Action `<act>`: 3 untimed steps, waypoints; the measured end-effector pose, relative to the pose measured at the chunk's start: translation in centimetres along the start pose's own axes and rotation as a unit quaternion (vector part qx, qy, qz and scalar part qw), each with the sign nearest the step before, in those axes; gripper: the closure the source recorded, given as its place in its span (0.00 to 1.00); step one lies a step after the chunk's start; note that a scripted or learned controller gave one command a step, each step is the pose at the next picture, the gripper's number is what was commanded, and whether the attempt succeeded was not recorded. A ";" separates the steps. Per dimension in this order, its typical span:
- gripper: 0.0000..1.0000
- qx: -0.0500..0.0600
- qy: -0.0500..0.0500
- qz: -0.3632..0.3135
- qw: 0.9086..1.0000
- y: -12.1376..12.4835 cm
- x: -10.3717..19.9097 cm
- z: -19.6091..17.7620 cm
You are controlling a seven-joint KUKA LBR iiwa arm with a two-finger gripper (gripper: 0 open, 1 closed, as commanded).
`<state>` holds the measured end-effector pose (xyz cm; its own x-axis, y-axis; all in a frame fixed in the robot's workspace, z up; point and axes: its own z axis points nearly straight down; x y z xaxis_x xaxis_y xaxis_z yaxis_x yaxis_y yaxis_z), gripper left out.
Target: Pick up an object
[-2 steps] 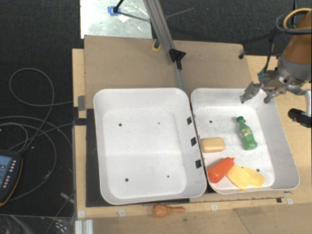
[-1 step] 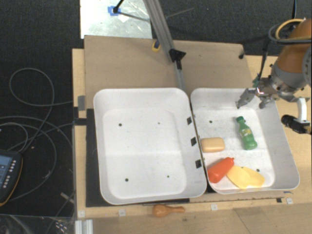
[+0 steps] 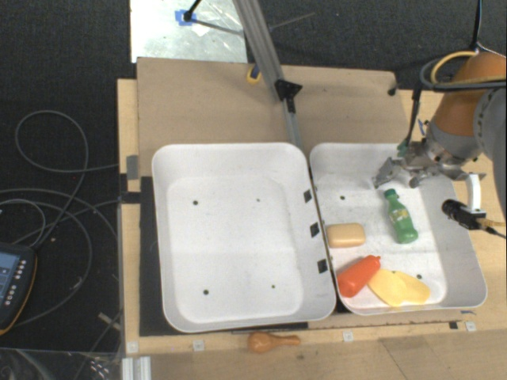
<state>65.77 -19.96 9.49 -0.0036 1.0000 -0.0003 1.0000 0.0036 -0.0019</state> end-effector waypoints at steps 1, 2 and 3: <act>1.00 -0.004 -0.001 -0.001 1.000 0.2 -0.1 -1.5; 1.00 -0.004 -0.001 0.001 1.000 0.1 -0.5 -6.1; 1.00 -0.005 -0.001 0.001 1.000 -0.2 -1.3 -12.2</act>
